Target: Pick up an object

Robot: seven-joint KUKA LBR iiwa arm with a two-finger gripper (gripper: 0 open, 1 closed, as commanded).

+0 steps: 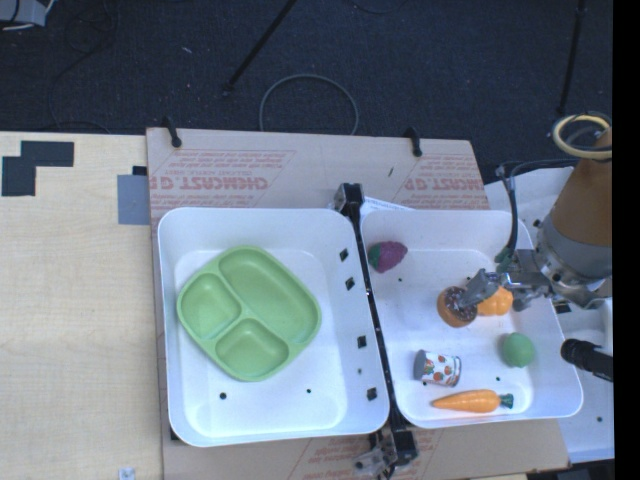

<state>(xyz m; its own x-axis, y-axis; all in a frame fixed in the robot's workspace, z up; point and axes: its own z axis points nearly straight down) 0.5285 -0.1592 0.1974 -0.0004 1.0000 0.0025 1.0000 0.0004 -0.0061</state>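
Observation:
The right bin point(420, 230) holds several small things. A purple and green vegetable point(387, 256) lies at its far left. A brown round piece point(456, 307) sits mid-bin, with an orange piece point(495, 305) touching its right side. My gripper point(486, 288) hangs just over these two, reaching in from the right. Nothing shows as lifted. A green ball point(517, 349) rests nearer the front right. A small patterned cup point(437, 368) lies on its side at the front. An orange carrot point(466, 401) lies along the front wall.
The left bin point(190, 408) bears a green divided plate point(248, 311). A black divider point(364, 308) runs between the bins. Bare bin floor lies around the vegetable and behind the gripper. The arm point(582, 218) stands over the right bin's right wall.

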